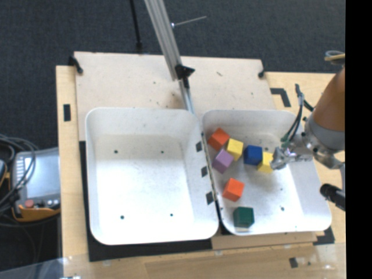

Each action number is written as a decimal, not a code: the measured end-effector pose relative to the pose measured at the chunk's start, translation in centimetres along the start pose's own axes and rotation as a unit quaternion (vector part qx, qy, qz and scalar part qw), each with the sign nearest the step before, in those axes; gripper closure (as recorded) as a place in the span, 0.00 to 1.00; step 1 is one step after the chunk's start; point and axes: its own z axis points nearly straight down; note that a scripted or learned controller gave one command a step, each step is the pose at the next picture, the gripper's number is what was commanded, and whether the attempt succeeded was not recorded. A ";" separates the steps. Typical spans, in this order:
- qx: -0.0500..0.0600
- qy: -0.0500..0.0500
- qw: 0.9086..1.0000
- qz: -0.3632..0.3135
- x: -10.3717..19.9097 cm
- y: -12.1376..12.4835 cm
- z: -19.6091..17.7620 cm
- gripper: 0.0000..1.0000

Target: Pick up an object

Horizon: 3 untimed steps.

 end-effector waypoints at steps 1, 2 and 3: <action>0.001 0.000 1.000 0.000 -0.2 0.3 -4.4 1.00; 0.001 0.000 1.000 -0.001 0.2 0.5 -8.8 1.00; 0.003 0.001 1.000 -0.001 4.7 2.1 -9.1 1.00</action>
